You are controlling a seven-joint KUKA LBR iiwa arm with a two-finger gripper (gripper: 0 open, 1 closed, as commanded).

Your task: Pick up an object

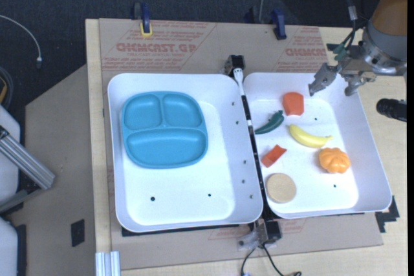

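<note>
Grey gripper (336, 82) hovers open-fingered over the right bin's (362, 139) far edge; approach underway, red pepper (293, 103) nearest, descent needed.

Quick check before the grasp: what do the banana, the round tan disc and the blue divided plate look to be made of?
Banana: looks like moulded plastic toy food, smooth, uniform yellow. Round tan disc: matte, flat, possibly wood or plastic; the view leaves it open. Blue divided plate: likely hard plastic, even colour with a soft sheen on the moulded ridges.
</note>
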